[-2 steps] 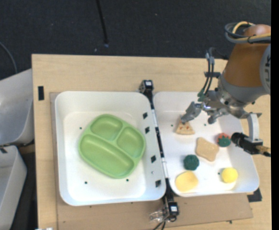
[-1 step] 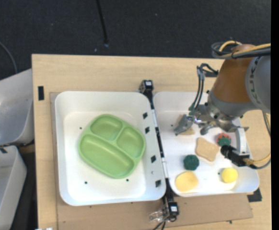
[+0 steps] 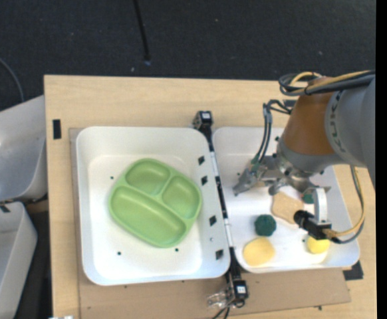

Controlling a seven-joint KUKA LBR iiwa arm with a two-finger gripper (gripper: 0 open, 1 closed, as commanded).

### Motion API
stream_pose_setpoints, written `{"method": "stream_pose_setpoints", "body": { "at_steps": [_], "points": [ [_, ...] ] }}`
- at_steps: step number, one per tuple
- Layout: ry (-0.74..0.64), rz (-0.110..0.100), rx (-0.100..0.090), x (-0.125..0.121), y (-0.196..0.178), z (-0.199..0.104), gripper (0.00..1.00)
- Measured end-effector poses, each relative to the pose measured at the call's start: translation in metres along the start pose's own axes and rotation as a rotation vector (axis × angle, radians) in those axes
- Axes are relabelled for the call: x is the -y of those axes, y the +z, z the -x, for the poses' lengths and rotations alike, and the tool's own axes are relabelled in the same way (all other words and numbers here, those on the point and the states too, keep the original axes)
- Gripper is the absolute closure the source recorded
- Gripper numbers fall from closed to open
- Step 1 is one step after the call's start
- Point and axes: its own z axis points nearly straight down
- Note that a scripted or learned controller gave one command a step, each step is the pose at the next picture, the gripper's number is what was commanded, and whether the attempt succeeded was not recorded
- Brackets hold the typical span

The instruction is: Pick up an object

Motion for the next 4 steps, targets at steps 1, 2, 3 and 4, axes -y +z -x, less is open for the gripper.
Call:
{"method": "stream_pose_setpoints", "body": {
  "at_steps": [1, 2, 3, 4],
  "points": [
    [0.000, 0.000, 0.001, 0.001, 0.035, 0.001, 0.00],
    [0.007, 0.006, -0.001, -0.001, 0.022, 0.002, 1.00],
    [0.001, 0.009, 0.000, -0.010, -0.035, 0.009, 1.00],
    [-0.011, 0.010, 0.000, -0.011, -0.089, 0.010, 1.00]
  ]
}}
